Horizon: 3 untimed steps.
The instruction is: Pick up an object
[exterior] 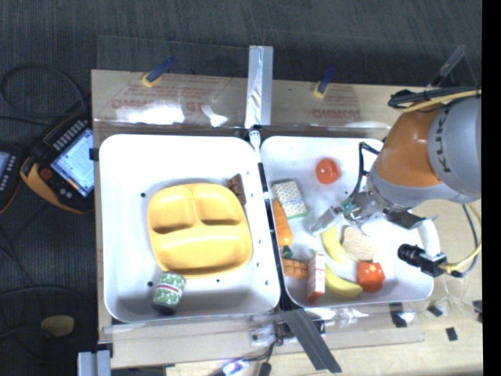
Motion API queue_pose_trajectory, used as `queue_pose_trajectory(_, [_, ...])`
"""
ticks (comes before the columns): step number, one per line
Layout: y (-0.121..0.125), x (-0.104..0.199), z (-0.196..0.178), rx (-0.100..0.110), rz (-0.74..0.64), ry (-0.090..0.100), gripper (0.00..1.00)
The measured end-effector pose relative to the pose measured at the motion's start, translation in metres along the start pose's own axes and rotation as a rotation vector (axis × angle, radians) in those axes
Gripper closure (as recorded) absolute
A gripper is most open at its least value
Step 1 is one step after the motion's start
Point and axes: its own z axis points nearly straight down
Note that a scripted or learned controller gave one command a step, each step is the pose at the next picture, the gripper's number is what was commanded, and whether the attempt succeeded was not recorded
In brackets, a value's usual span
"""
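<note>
Gripper [350, 210], jaw state unclear, sits low in the right bin [407, 292], just above the yellow curved banana [338, 266].

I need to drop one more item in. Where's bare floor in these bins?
Left bin: bare around the yellow tray, widest along its far wall. Right bin: bare near the tomato; crowded around the banana and gripper.

A yellow tray [200, 229] is seen in the white left bin [117, 210]. A green-patterned cup [167, 290] is seen near its bottom edge. A red tomato [328, 170] is seen in the right bin [301, 151].
</note>
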Motion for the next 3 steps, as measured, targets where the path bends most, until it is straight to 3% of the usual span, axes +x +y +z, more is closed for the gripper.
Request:
queue_pose_trajectory(1, [-0.005,-0.003,-0.071,0.000,0.145,0.000,0.00])
queue_pose_trajectory(2, [-0.030,0.020,0.000,-0.013,-0.045,-0.010,0.00])
queue_pose_trajectory(3, [-0.028,0.019,-0.009,-0.019,-0.045,-0.013,1.00])
